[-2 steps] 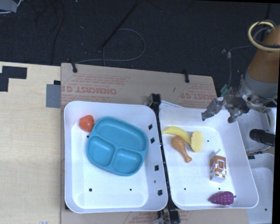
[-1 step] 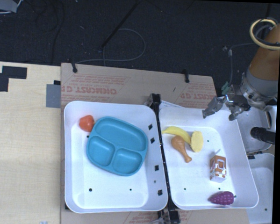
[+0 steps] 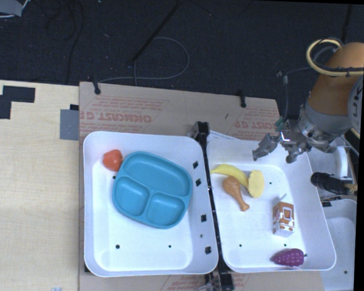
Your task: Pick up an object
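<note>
The right bin (image 3: 315, 216) holds a yellow banana (image 3: 230, 172), a yellow half-fruit piece (image 3: 256, 183), a brown drumstick (image 3: 236, 192), a small orange-and-white carton (image 3: 283, 218) and a purple grape bunch (image 3: 288, 257). My gripper (image 3: 279, 150) hangs over the bin's back rim, up and right of the banana. Its fingers (image 3: 262, 150) are spread, with nothing between them. The left bin (image 3: 98, 229) holds a blue divided plate (image 3: 152, 189) and an orange-red fruit (image 3: 112, 160) at its back left corner.
Both bins rest on a cardboard sheet (image 3: 171, 111). A black clip strip (image 3: 206, 198) runs between the bins. Cables (image 3: 162, 49) lie on the dark floor behind. A wooden tabletop (image 3: 27, 188) lies to the left.
</note>
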Controlling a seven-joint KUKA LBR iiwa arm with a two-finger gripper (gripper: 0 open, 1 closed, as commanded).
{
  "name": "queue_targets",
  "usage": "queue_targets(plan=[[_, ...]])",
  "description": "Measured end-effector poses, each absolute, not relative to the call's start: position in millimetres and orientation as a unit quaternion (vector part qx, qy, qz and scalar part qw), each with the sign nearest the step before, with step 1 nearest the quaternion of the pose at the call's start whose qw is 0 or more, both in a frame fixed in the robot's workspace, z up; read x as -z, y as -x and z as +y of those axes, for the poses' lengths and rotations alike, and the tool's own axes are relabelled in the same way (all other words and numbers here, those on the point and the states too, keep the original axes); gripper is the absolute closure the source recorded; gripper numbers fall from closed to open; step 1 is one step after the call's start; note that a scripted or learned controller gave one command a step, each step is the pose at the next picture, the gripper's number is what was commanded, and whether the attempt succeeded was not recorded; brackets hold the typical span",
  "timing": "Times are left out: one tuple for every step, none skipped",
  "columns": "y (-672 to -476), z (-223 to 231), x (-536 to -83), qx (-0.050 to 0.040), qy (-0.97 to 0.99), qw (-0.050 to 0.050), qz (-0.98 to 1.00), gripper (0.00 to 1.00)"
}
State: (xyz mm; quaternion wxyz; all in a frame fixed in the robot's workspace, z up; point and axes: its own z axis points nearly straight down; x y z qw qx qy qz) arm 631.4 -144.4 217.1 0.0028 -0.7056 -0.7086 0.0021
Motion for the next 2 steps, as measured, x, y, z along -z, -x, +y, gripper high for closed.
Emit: queue_targets(plan=[[-626.1,-142,-153,-0.0026,0.707,0.004,-0.707,0.0],[-627.7,-136,-108,-0.0017,0.706,0.003,-0.708,0.0]])
